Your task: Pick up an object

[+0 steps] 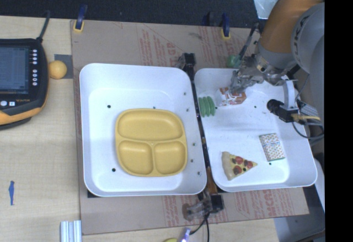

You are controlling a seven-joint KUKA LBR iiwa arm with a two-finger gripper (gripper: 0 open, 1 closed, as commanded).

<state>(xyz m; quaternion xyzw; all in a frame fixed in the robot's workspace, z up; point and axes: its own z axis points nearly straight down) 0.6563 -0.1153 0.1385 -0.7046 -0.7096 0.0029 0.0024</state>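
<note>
The gripper [238, 87] was poised over a small red-and-white packet [231, 96] at the upper middle of the right bin [298, 177]; finger opening could not be told, and the packet was judged light, thin, best pinched across its edges.

A divided tray [150, 141] sits in the left bin [94, 78]. In the right bin [300, 177], a pizza slice [237, 165] lies at the front, a small packet [272, 146] just right of it.
</note>
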